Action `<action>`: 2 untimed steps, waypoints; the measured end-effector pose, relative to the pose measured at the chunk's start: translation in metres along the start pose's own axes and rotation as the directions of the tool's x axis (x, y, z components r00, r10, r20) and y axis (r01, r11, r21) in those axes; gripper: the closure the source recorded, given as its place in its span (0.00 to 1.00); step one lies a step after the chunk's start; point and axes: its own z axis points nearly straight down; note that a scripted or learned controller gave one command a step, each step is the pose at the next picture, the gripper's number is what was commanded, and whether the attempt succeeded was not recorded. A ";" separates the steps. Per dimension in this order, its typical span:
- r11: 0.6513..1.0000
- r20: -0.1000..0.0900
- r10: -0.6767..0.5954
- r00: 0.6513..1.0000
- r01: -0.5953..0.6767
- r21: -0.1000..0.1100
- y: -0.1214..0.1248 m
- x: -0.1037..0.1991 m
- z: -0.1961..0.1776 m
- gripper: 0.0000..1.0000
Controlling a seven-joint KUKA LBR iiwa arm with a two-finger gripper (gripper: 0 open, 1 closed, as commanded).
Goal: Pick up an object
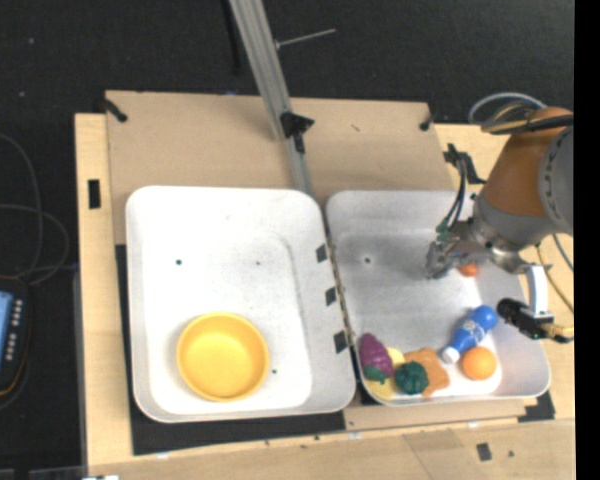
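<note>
While toys crowd the right bin's [380, 218] six o'clock rim, namely an orange ball [478, 365], bottle [468, 333], purple piece [374, 354] and green piece [412, 377], the gripper [442, 260] hangs at three o'clock. Whether it grips anything I cannot tell. A yellow bowl [222, 355] sits at seven o'clock in the left bin [230, 228].

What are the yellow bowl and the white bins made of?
The yellow bowl looks like plastic: one even colour, smooth, softly glossy. The white bins also look like moulded plastic, matt, with rounded corners and small dark scuffs. Neither can be confirmed by sight.
</note>
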 end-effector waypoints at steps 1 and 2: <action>1.000 0.000 -0.001 1.000 0.001 -0.003 -0.004 -0.005 -0.062 1.00; 1.000 0.000 -0.006 1.000 0.006 -0.004 -0.009 0.002 -0.117 1.00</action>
